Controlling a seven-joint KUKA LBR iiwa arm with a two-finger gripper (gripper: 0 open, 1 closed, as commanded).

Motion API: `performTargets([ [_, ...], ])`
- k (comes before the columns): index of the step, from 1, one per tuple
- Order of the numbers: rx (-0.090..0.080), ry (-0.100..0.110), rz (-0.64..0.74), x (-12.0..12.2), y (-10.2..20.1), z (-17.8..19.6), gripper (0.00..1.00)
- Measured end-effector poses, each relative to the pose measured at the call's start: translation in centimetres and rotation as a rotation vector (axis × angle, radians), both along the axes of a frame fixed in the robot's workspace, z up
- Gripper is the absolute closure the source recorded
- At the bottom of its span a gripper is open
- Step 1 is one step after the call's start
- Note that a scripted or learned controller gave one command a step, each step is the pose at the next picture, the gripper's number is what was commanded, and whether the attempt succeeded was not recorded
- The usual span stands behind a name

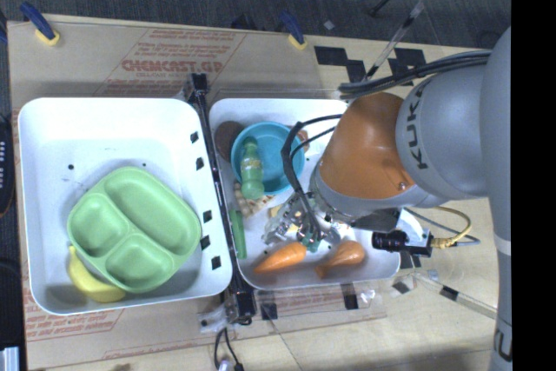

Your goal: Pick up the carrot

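An orange carrot (280, 258) lies near the front wall of the right bin (261, 113), pointing left. A second orange-brown vegetable (345, 255) lies just to its right. My gripper (302, 226) hangs low in the right bin, directly above and behind the carrot's thick end. The arm's orange band (369, 154) and grey wrist cover the bin's right half.
A blue bowl (276, 149) with a green bottle (251, 170) stands at the back of the right bin. A green stick (237, 232) lies along its left wall. The left bin (52, 122) holds a green divided plate (135, 226) over a yellow item (87, 281).
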State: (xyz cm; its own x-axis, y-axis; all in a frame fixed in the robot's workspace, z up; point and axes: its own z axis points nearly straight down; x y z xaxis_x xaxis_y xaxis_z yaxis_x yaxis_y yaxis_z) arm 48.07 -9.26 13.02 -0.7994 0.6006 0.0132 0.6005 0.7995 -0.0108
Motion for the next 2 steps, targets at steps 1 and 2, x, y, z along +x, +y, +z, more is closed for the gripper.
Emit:
performTargets([
  [1, -0.001, 0.0, 0.007, 0.15, 0.04, 0.98, 1.0],
  [2, -0.002, 0.0, 0.012, 0.3, 0.08, 1.96, 1.0],
])
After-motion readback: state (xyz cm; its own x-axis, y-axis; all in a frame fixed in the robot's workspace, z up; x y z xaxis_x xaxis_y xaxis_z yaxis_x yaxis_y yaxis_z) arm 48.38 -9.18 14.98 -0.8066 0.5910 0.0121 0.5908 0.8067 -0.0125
